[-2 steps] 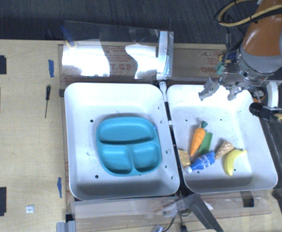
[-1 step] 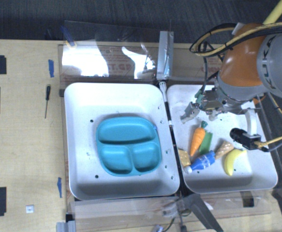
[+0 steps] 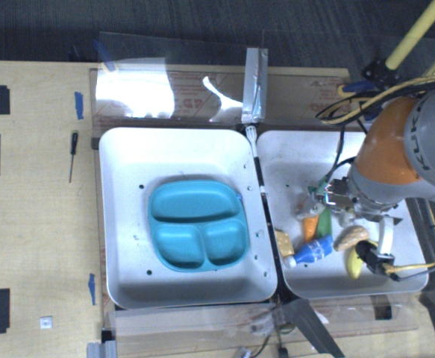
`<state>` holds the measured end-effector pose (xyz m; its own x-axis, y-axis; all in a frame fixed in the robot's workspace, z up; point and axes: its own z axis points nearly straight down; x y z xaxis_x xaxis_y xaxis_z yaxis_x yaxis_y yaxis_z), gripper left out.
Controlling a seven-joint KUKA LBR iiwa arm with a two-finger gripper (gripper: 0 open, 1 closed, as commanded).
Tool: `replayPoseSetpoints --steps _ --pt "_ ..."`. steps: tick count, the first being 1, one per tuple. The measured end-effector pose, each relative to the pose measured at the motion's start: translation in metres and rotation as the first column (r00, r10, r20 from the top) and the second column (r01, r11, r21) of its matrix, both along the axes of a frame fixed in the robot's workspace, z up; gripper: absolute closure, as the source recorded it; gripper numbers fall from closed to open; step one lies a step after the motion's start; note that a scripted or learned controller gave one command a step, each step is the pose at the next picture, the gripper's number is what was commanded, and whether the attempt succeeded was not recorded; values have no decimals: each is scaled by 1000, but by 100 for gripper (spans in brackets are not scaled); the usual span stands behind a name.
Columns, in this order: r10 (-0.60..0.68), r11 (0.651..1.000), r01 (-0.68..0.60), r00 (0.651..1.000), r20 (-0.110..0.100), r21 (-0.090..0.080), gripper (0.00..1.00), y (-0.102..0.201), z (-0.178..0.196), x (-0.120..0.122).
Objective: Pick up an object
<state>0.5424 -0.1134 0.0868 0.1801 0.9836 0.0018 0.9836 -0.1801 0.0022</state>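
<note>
Overhead: wooden bench [image 3: 30, 222], two white bins; tray [image 3: 198, 223] in left bin [image 3: 120, 162]; gripper [image 3: 342, 213] grip unclear.

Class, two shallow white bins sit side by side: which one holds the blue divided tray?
The left white bin: it holds the blue three-compartment tray; the right white bin holds small mixed items.

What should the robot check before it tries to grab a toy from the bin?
1. Gripper is over the right bin: ok.
2. Toys lie within reach, like the blue bottle, orange carrot and yellow banana: ok.
3. Toys have room around them: not ok, they are crowded together.
4. Finger opening: cannot tell.
5. Blue tray sits apart in the left bin: ok.
</note>
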Motion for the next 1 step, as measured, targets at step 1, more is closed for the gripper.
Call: replayPoseSetpoints --steps 1 --pt "-3 1000 3 1000 5 -1 100 -1 10 2"
